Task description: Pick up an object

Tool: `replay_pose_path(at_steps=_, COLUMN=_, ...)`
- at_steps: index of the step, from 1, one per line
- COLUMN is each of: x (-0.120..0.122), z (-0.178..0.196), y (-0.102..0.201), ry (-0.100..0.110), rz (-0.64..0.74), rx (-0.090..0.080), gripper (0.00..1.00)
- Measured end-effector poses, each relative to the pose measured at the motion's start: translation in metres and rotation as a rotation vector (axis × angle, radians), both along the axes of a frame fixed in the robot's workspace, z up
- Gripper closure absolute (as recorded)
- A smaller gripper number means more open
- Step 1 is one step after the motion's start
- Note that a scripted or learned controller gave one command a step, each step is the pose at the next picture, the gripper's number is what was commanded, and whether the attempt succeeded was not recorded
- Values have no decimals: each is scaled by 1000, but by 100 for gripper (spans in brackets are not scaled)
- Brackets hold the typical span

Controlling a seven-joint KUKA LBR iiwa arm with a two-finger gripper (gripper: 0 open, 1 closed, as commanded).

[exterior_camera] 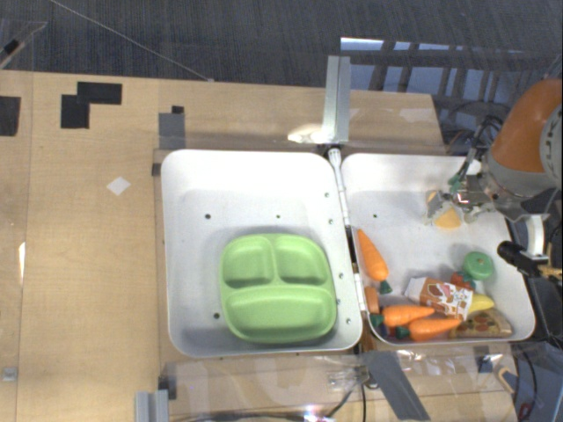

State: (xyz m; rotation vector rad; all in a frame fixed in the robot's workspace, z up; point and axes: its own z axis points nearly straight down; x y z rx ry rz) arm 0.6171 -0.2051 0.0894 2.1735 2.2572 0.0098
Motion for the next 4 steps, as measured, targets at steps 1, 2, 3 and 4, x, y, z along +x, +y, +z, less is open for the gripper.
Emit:
replay_pose_path(at_steps=1, x=52, z=-2, y=4, ry=18, rz=-9, rx=8, gripper=0)
replay_pose_path(at_steps=2, x=13, z=-1, y=1, ry=1, rz=-19, rx=0, gripper=0)
replay_pose_path(at_steps=3, x=17, z=14, y=2, ry=-11, rz=-16, rx=0, gripper=100)
replay_pose_path(at_steps=4, x=17, z=14, y=2, ry=-11, rz=-16, rx=0, gripper=0)
